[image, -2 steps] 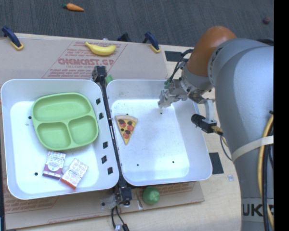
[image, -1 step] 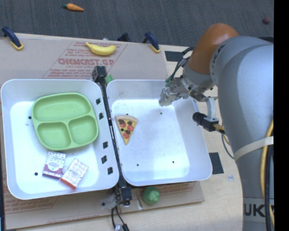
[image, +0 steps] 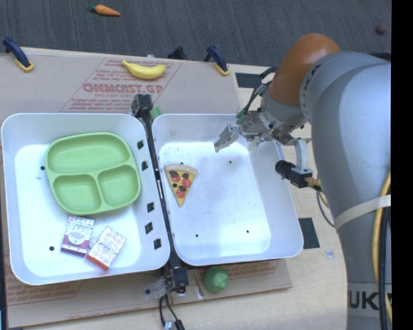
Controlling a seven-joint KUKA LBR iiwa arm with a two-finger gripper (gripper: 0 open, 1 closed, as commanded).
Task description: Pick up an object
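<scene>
Green ball (image: 216,279) sits off bins' near edge; gripper (image: 226,140), finger state unreadable, hangs at right bin (image: 275,212) far edge, well off pizza slice (image: 180,182): descent risks bare floor.

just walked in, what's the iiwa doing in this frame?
The arm reaches in from the right with its end effector over the upper part of the right bin. The view shows nothing between its fingers. The nearest item is a toy pizza slice lying on that bin's left side, apart from the end effector. The left bin holds a green divided plate and two small packets. A toy banana lies on the cardboard behind the bins, and a green ball sits in front.
</scene>
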